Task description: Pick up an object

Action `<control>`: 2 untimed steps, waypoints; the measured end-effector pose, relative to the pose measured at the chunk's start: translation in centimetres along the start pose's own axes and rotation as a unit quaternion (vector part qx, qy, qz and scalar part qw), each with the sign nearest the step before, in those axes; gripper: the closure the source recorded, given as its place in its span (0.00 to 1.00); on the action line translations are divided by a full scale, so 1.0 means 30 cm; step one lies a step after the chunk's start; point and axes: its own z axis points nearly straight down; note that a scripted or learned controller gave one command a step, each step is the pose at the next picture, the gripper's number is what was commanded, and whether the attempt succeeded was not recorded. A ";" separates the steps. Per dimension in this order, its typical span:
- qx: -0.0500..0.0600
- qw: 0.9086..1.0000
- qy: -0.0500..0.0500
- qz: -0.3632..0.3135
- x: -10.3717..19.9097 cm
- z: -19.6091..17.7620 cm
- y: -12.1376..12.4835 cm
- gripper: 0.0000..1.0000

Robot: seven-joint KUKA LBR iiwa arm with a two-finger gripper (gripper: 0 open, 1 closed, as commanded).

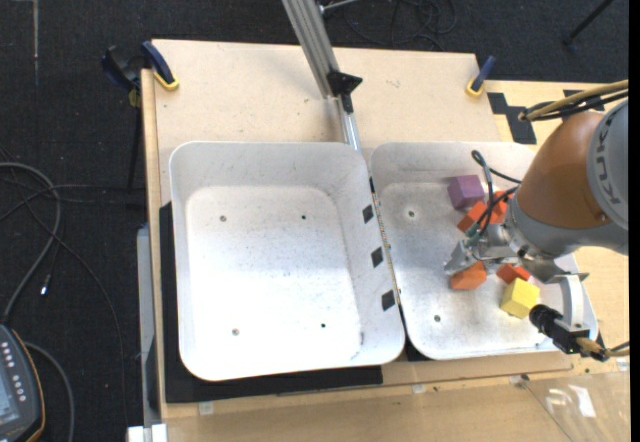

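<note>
I see the objects clustered in the right bin (pixel 420 330): a purple block (pixel 464 191) farthest, an orange block (pixel 472 220) just near of it, another orange piece (pixel 467 277) lower down, a small red-orange block (pixel 513 273) and a yellow block (pixel 519 299) nearest the right rim. My pincer (pixel 478 255) sits low among them, beside the orange piece; I cannot tell how it is set. The arm (pixel 570 185) covers the bin's right side. The left bin (pixel 265 260) lies alongside on the counter (pixel 250 90).
</note>
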 end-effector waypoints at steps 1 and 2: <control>0.001 1.000 0.000 0.000 0.000 0.002 -0.001 0.00; -0.001 1.000 0.000 0.000 0.000 -0.031 0.002 1.00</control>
